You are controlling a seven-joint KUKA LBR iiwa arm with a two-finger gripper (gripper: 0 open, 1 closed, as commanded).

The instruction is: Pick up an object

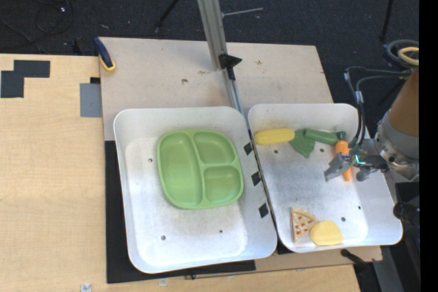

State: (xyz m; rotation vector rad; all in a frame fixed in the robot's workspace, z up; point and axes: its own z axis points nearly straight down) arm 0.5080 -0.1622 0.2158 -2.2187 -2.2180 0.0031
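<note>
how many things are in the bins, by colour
Green: 2, divided plate and green toy
Yellow: 2, corn and yellow lump
Orange: 1, orange piece by the tool
Pizza slice: 1
Total: 6

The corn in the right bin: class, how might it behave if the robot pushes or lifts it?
The corn looks rounded and elongated, so a sideways push would probably roll it. It appears to be a stiff toy, likely light. It lies close to the bin wall, which may crowd a grasp.
</note>
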